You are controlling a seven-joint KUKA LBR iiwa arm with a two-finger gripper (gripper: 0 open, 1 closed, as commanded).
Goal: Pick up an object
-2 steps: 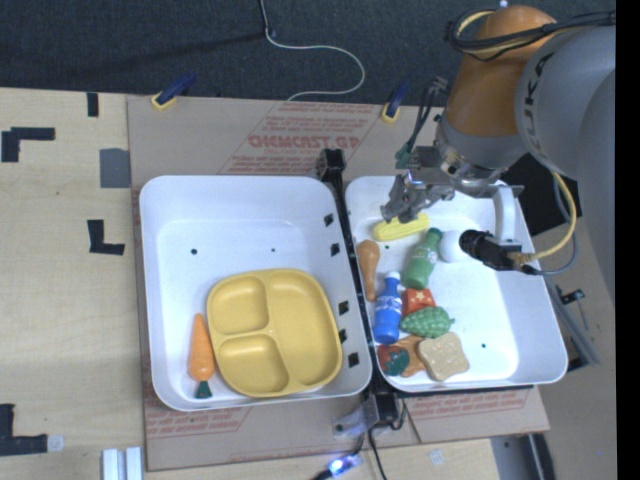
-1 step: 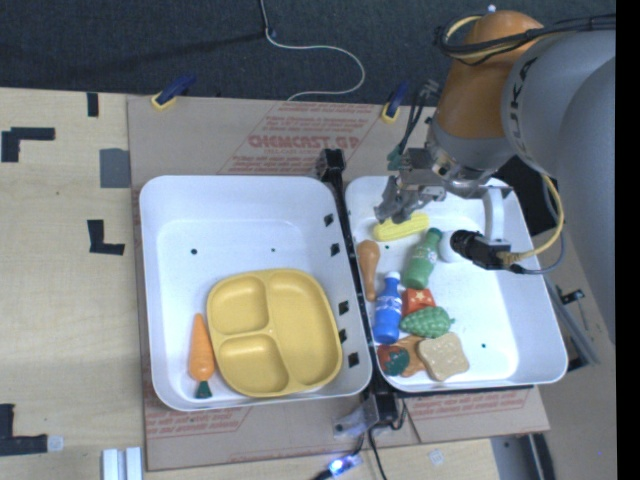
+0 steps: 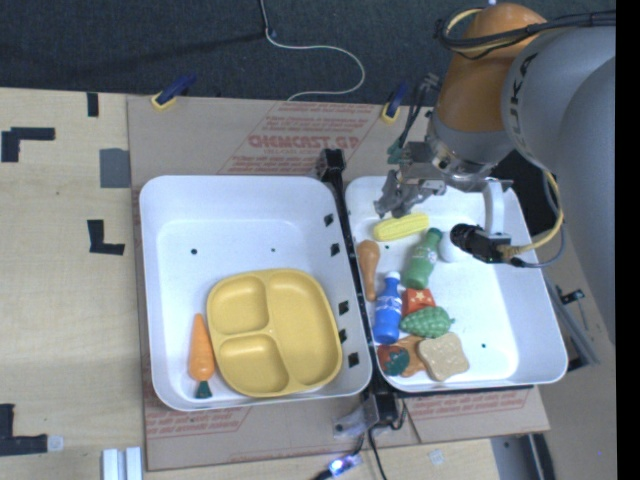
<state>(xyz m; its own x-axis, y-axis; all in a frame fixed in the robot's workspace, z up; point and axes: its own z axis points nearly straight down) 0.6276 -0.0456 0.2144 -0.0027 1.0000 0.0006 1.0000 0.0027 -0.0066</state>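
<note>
Currently the gripper [image 3: 400,200] hangs over the far end of the right bin [image 3: 520,353], its dark fingers pointing down toward the bin floor. The finger spacing cannot be made out against the white floor, and no object is seen between the fingers, so the grip state cannot be told.

Just below the gripper, on the near side, lies a yellow corn cob [image 3: 400,228], set crosswise in the bin and close to the fingertips; whether they touch it cannot be told. Nearer the camera than the gripper and slightly to its right stands a green bottle [image 3: 422,259], tilted, with its cap toward the corn cob. To the lower left of the gripper, against the wall shared by the two bins, lies an orange-brown cone-shaped piece [image 3: 369,266].

Further from the gripper toward the near end of the same bin come a blue bottle [image 3: 388,309], a green leafy toy [image 3: 428,321] beside it, a slice of toast [image 3: 444,356] and a dark red and teal piece [image 3: 393,357] at the near wall.

Well to the left of the gripper, in the left bin [image 3: 170,208], rests a yellow divided plate [image 3: 272,330]. A toy carrot [image 3: 200,353] lies beside the plate's left edge, on the side away from the gripper.

The arm's orange band [image 3: 480,68] sits above and to the right of the gripper.
</note>
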